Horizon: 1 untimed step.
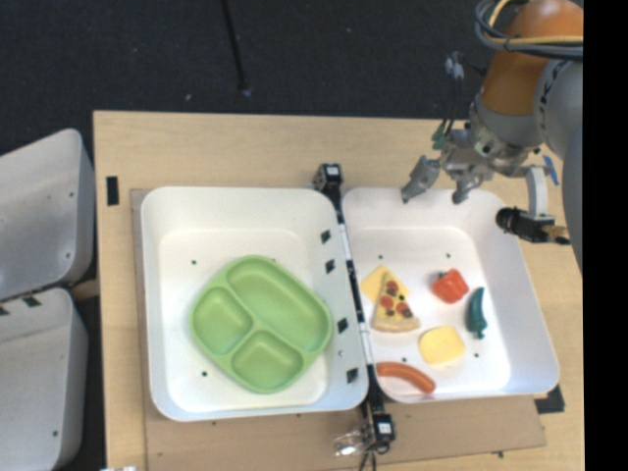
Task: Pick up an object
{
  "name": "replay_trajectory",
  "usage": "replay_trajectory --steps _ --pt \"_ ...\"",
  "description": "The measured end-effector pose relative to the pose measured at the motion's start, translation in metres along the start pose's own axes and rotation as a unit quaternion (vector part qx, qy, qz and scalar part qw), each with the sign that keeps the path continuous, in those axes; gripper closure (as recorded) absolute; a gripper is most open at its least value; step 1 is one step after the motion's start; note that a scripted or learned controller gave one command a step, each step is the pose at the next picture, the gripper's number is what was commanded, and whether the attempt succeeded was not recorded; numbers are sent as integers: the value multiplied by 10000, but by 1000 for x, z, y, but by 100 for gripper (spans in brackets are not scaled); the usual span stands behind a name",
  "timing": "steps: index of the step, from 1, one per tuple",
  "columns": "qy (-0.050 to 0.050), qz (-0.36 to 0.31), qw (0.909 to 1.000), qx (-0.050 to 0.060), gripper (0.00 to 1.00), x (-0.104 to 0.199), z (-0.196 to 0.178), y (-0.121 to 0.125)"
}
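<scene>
Gripper [439, 183] hangs over far rim of right bin [510, 263], jaws spread, nothing btw them. All candidate objs lie toward the near side of that bin from the jaws: pizza slice [390, 302] near the divider, red pepper-like piece [451, 286] roughly straight below the gripper in view, dark green veg [477, 312] just beside it w/ long axis running far-to-near, yellow block [442, 344], sausage [404, 377] at near rim, lying roughly crosswise. Left bin [167, 263] has green divided plate [259, 323], well apart from the arm. Likely nearest pick: red piece; jaws need to come toward near side and down.
</scene>
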<state>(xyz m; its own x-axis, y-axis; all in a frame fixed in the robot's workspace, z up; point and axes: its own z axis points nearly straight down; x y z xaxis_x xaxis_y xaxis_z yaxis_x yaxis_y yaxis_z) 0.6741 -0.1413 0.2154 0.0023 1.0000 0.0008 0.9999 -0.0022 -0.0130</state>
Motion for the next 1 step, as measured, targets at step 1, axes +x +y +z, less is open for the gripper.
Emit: replay_trajectory --steps 1 --pt "-11 -15 10000 -69 0 0 -10 2"
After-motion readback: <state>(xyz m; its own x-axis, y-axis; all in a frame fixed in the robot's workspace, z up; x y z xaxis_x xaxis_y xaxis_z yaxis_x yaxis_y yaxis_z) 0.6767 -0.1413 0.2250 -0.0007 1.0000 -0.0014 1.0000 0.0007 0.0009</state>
